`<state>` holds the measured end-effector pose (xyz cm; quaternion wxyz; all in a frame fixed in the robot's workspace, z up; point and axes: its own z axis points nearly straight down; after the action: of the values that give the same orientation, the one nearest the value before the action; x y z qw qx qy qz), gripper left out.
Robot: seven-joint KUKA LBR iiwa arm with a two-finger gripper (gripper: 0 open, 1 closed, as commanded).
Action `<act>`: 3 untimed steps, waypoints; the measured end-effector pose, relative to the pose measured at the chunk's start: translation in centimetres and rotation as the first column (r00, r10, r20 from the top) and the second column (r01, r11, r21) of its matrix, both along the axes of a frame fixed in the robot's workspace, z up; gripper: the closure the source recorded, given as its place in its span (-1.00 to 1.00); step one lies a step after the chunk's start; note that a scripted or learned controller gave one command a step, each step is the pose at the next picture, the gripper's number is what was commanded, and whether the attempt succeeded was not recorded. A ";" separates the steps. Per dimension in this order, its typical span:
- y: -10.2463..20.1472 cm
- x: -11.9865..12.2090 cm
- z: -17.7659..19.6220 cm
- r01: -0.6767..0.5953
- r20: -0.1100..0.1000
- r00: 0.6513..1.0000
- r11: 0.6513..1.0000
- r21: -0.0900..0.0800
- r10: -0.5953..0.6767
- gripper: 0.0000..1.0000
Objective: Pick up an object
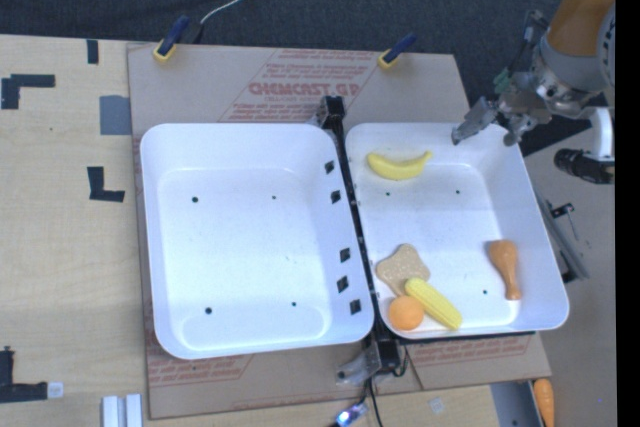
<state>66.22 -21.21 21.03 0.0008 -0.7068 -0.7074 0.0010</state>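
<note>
The right bin (520,177) holds a yellow banana (398,165) near its far left corner. Toward the near edge lie a tan bread slice (401,267), a yellow corn cob (433,303) and an orange ball (405,314). An orange-brown drumstick (505,267) rests by the right wall. My gripper (490,123) hangs over the far right corner of this bin, well apart from every object, its two fingers spread open with nothing between them.
The left bin (160,215) stands beside the right one, with a black divider clamp (344,215) between them. Both rest on a cardboard sheet (290,85) held by two blue-yellow clips. A cable runs at the far edge.
</note>
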 end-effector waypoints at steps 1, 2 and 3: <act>6.4 0.9 12.4 -0.007 0.015 1.000 1.000 -0.001 0.007 -1.00; 16.0 0.8 20.5 -0.011 0.011 1.000 1.000 0.002 0.011 -1.00; 26.7 0.6 25.2 -0.010 0.006 1.000 1.000 0.002 0.010 -1.00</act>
<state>66.87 5.53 46.19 -0.0005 -0.7032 -0.7110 -0.0020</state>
